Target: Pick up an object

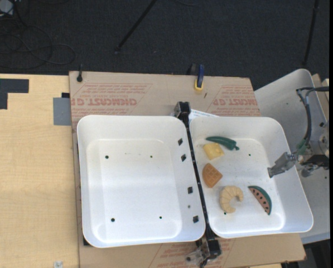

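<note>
two white bins sit side by side on the tabletop (27,166). the left bin (134,238) and the right bin (278,228) meet along a dark clipped seam. in the right bin lie a green pepper (222,142), a yellow wedge (213,151), a waffle piece (212,175), a croissant (231,197) and a watermelon slice (261,199) — all apart from the hand (279,165), which hovers at the bin's right rim. whether it is apart or together i cannot tell — nothing sits in it.
</note>
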Motion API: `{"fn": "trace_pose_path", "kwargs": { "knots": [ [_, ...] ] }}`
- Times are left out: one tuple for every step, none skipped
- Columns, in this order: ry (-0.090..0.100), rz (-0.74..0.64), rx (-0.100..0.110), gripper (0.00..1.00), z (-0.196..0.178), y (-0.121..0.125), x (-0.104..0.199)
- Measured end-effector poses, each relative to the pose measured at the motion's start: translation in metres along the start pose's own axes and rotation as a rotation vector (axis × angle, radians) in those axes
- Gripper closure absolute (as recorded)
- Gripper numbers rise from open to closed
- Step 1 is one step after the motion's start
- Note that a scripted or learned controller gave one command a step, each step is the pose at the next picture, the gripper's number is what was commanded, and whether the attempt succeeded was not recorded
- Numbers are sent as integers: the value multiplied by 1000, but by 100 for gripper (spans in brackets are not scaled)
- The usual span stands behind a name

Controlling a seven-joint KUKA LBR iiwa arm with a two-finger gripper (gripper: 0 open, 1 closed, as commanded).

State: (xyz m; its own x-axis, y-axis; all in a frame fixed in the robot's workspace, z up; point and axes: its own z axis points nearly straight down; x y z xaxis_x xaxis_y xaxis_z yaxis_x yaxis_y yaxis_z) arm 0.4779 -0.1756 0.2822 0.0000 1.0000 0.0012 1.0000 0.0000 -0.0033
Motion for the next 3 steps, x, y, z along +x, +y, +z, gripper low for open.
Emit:
{"fn": "trace_pose_path", "kwargs": {
  "knots": [
    [5,-5,9,0,118,2,64],
    [-6,-1,-10,0,195,37,93],
    [-6,8,-10,100,181,37,89]
  ]
}}
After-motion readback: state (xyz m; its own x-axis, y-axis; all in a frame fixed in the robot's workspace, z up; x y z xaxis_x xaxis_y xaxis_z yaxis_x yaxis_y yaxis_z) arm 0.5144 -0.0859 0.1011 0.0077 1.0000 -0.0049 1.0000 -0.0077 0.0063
